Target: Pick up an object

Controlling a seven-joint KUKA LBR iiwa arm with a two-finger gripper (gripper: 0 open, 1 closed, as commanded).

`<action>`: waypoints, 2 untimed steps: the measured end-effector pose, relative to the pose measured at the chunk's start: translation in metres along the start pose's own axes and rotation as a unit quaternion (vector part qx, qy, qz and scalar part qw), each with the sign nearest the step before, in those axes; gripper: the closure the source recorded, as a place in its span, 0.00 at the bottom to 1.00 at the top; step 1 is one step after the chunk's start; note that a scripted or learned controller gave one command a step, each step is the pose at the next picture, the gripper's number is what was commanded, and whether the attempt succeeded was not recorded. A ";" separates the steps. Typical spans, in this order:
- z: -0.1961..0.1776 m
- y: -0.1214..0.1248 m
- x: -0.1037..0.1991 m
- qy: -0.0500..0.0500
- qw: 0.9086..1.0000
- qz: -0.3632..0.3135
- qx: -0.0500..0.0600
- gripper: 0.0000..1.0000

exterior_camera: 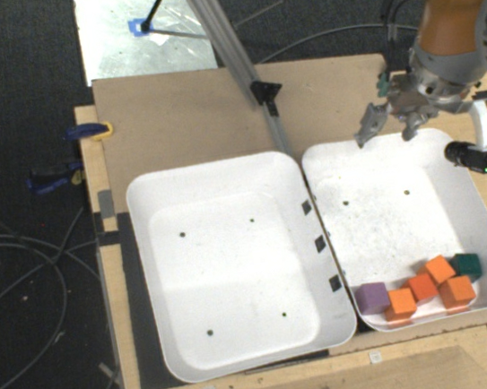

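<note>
Gripper [390,131] hangs over the far rim of the right bin [382,214], fingers spread wide, nothing between them; blocks all clustered in that bin's near corner: purple block [372,297], four orange blocks [422,287], dark green block [467,266]; so targets lie well apart from the claw, toward the near edge of the bin; left bin [227,264] isn't in play; next move looks like a long traverse then descent.

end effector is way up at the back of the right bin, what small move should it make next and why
Probably travel toward the near edge of the right bin. The end effector hangs open above that bin's far rim with nothing between its fingers, while every block, the purple block, four orange blocks and a dark green block, sits clustered in the near corner. It likely needs to get above them before descending.
</note>
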State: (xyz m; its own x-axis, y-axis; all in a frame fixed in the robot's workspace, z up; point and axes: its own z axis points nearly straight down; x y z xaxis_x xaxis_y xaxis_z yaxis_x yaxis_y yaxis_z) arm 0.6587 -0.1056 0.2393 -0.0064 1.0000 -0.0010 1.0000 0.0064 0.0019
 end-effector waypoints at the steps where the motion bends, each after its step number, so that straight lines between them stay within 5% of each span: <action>1: -0.012 0.001 0.000 0.000 1.000 -0.002 -0.002 1.00; 2: -0.012 0.001 0.000 -0.001 1.000 -0.002 -0.002 0.00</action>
